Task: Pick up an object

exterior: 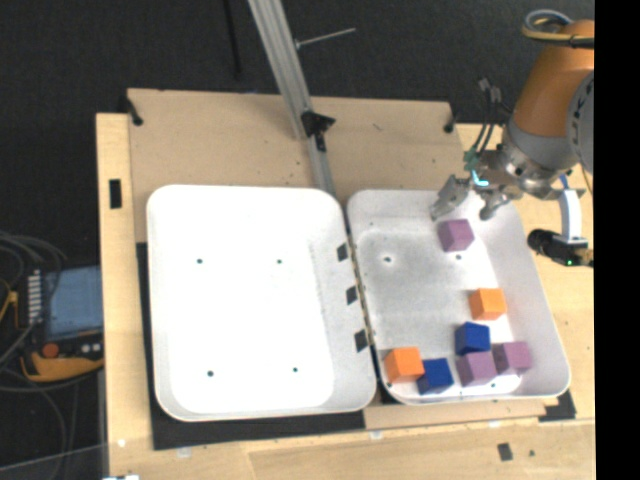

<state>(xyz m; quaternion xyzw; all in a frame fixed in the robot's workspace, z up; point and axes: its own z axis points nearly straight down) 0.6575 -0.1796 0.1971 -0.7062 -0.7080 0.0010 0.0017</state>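
Purple cube (456,234) just below the spread, empty gripper (469,201)
Off-centre descent could knock it toward the right bin (420,278) wall

The arm (553,88) is cut off by the picture's right edge above the end effector (468,201). Well below the end effector, the rearmost purple block (516,356) is partly hidden behind another purple block (476,368).

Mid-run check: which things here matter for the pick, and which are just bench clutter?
Job:
gripper, open above the right bin
purple cube just below it
other cubes: orange, orange, blue, blue, purple, purple

Lying about:
left bin
metal post
pendant and cables
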